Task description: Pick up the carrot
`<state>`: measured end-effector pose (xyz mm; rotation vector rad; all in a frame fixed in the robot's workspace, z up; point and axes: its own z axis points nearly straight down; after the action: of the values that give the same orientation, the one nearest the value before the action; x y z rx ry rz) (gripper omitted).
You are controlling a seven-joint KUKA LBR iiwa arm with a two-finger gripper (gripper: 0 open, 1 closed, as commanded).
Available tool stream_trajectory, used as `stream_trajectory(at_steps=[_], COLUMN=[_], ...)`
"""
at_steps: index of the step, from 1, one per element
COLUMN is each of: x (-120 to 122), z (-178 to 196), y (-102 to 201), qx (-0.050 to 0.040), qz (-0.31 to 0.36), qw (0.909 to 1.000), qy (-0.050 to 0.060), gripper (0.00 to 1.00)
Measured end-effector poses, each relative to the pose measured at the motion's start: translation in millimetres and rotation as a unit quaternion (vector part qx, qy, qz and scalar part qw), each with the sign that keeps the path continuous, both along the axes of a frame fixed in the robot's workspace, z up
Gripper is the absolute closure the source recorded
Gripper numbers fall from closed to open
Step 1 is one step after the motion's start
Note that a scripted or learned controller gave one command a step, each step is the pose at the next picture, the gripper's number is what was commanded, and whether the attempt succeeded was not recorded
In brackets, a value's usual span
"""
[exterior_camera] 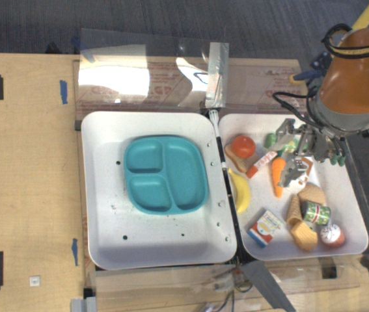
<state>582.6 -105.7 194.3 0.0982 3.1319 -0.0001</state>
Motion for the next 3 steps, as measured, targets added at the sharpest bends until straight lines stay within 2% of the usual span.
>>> stream_trajectory(at_steps=[1, 2, 3], x=[12.4, -41.5, -88.7], z=[-104.3, -104.6, -104.3], y=[-18.6, -6.6, -3.2], qx=[0.0002, 0.0009, 0.0001], qz=[-0.060, -0.108, -0.043], qw=[0.9982, 0.9942, 0.9990], qy=[-0.003, -0.002, -0.004], gripper=[0.00, 0.00, 0.00])
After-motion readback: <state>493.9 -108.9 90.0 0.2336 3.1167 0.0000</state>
